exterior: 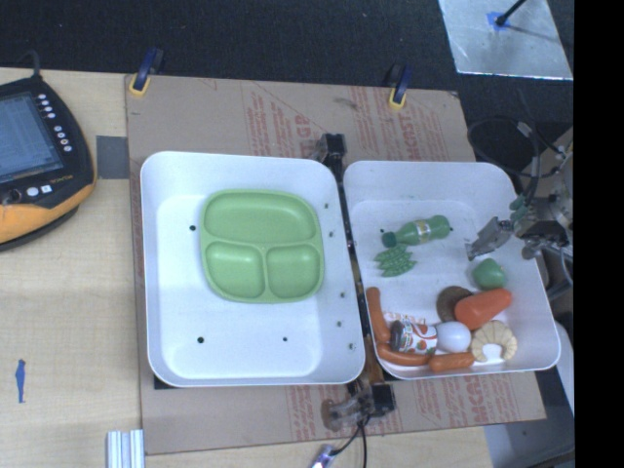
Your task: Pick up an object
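Right now I see the tool (492, 237) at the right bin's (429, 174) right edge, low over its upper right part. I cannot tell its state — it reads as a blurred grey shape. Just below it lies a small green round piece (489, 273), close by but seemingly apart. Beside that sits an orange carrot (483, 307), with a brown round item (452, 301), a white egg (453, 336) and a long sausage (390, 344) crowded along the bin's lower part. A green bottle (421, 230) lies mid-bin. The left bin (171, 261) holds a green divided plate (261, 245) — all on the surface (68, 291).
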